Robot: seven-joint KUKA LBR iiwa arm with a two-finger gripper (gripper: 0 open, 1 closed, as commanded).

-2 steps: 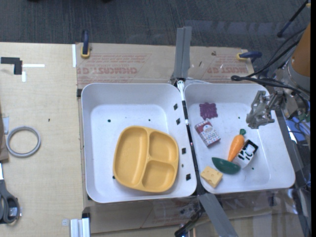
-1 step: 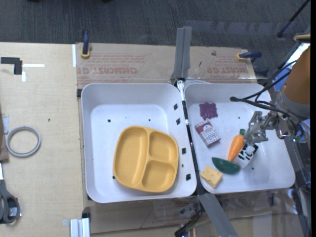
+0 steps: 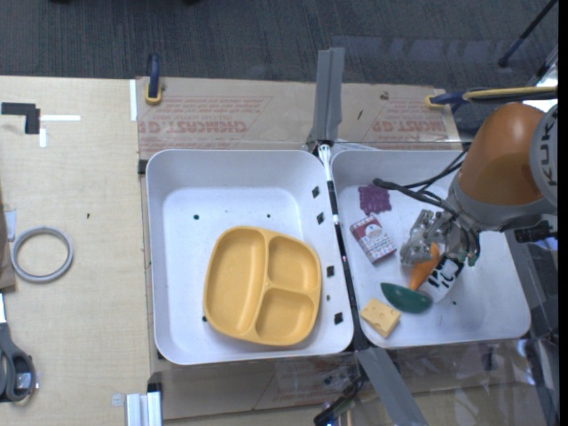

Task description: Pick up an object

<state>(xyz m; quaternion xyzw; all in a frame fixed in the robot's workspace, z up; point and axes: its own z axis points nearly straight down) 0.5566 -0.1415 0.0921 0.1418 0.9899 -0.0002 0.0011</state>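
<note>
At the near edge of the right bin [image 3: 497, 322] lies a yellow cheese wedge [image 3: 382, 317], close to the wall between the two bins. Just behind it sits a dark green thing [image 3: 407, 297], flat and rounded. An orange carrot-like thing [image 3: 424, 269] touches the green thing's far side and pokes up under the gripper [image 3: 433, 248]. A small black and white thing [image 3: 441, 278] lies right beside them.

The gripper hangs low over this little pile, right at the orange thing — but I cannot tell if it is wide or narrow, or if it holds anything. The parts are too mixed up with wires and toys to see. The grey arm [image 3: 504, 162], with its big orange band, comes in from the right.

A bit to the left of the gripper lies a small red and white box [image 3: 373, 239]. Behind that, a purple bunch of grapes [image 3: 374, 199] sits alone on the white floor of the bin.

In the left bin [image 3: 169, 238] rests a yellow plate [image 3: 263, 285] with three parts, near the front.

On the wooden worktop [image 3: 80, 327], at the far left, lies a grey ring [image 3: 39, 254] — well apart from both bins. Scissors [image 3: 15, 371] lie nearer, at the left edge.
</note>
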